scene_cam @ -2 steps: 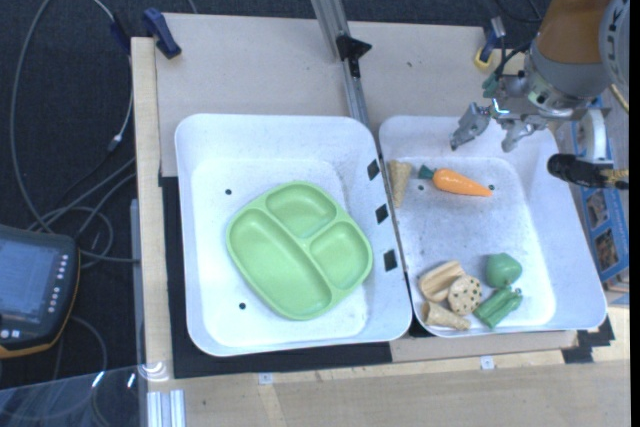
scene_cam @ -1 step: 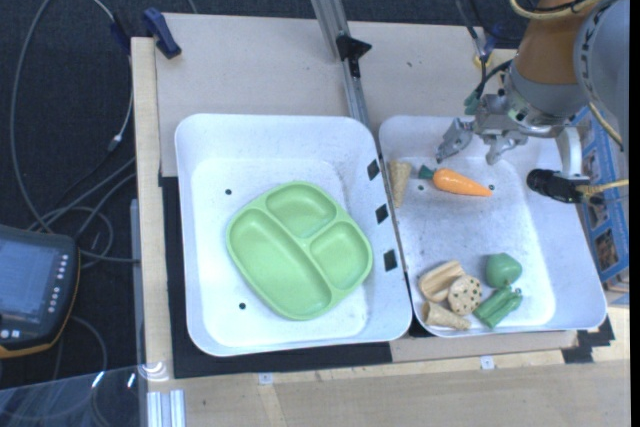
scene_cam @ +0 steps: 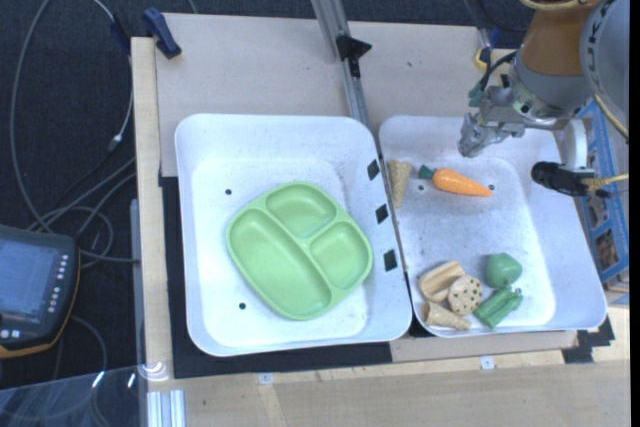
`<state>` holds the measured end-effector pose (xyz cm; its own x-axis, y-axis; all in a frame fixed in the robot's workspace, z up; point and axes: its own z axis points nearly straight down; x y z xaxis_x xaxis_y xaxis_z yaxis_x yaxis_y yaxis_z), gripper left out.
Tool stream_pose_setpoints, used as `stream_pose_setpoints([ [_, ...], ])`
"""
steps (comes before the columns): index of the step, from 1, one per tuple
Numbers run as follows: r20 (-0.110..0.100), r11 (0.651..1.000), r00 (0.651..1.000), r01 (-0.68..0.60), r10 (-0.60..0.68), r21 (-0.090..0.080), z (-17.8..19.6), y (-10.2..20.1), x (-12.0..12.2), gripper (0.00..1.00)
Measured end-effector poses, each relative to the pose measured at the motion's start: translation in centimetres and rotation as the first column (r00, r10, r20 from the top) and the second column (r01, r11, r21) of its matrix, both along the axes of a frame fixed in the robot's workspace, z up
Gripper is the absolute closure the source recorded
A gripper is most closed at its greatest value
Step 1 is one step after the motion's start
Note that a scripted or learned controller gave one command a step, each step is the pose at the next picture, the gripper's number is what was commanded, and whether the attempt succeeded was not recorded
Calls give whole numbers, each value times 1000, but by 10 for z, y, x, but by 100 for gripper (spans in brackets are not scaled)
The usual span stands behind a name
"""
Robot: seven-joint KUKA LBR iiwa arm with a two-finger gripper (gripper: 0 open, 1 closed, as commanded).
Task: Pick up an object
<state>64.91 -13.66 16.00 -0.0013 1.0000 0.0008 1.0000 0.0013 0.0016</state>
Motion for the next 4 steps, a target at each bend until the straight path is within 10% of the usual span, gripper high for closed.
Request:
stream_pose_setpoints([
  [2,6,1000,1000,0,0,-2,92,-2,3,100],
  [4,-3,1000,1000,-5,5,3,88,104,2,100],
])
